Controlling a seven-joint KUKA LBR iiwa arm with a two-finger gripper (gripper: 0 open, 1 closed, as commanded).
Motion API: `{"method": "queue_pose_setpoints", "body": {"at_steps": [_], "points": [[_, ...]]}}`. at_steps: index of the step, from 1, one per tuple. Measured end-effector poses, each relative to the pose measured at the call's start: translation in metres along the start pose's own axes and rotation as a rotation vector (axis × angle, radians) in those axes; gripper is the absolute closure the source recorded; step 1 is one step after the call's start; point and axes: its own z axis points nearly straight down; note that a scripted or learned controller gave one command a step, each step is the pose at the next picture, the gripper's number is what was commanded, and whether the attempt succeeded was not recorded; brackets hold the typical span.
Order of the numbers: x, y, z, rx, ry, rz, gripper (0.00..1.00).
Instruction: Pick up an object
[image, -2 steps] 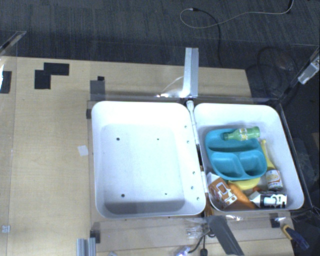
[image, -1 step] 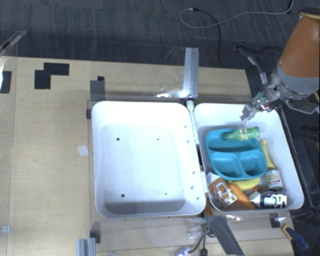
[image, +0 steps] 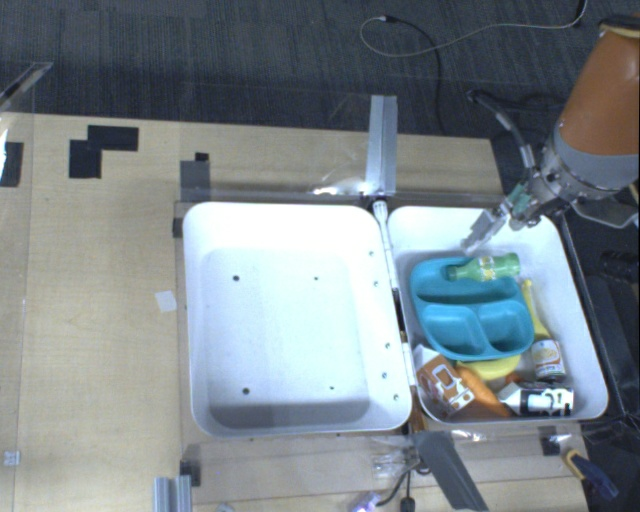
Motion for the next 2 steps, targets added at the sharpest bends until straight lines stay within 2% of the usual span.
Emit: {"method": "queue_pose_setpoints", "body": {"at_steps": [1,2], "points": [[-0.037,-0.05,0.028,0.0,-0.001,-0.127,0.0],[-0.106,-0.063,0.064,0.001,-0.002,0.015,0.0]]}}
